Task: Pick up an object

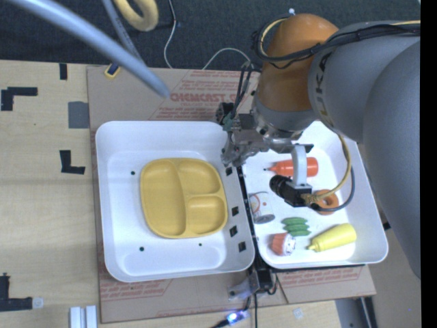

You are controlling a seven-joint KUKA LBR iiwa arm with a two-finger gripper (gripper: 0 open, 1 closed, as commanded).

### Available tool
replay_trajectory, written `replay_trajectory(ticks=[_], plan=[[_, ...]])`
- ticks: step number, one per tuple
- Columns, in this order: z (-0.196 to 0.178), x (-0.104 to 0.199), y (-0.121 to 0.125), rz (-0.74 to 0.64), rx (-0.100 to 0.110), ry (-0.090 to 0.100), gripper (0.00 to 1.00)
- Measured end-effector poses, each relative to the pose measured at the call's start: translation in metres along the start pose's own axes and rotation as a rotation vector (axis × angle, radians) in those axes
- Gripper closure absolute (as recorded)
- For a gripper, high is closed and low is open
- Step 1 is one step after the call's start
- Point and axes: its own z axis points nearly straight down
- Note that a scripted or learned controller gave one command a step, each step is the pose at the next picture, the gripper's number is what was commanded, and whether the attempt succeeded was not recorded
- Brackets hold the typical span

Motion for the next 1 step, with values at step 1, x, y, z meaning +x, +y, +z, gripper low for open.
replay_trajectory(ticks=[1], plan=[[0.0169, 0.0424, -0.0062, 0.004, 0.002, -0.002, 1.0]])
